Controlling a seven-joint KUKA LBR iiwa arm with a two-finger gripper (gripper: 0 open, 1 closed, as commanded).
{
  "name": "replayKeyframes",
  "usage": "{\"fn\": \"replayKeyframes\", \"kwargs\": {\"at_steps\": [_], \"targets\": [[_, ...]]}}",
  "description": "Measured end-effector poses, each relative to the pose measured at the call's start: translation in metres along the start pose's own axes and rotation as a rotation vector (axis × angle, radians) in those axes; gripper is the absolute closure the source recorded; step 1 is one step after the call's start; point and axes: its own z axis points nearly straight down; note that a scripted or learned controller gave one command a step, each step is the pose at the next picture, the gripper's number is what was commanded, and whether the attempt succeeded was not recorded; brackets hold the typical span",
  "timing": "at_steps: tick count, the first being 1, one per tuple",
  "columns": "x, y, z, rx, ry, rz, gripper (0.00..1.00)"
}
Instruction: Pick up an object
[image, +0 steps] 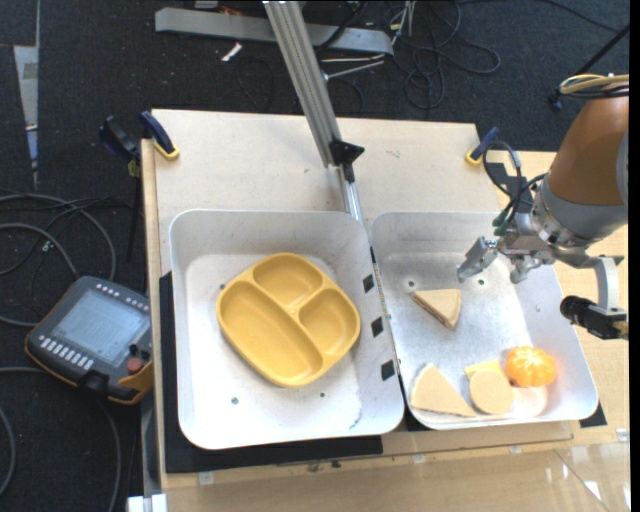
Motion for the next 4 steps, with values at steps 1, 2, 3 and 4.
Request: {"fn": "replayKeyframes", "kwargs": {"at_steps": [1,2,3,4], "targets": [[0.0,0.0,0.0,0.0,0.0,0.001,0.0],[0.009,-0.005,0.058,0.005,0.001,0.002,0.0],[0.01,-0.004,0.11,-0.002,-0.001,0.002,0.0],[0.01,-0.004,0.098,-0.003,-0.001,0.002,1.0]]}}
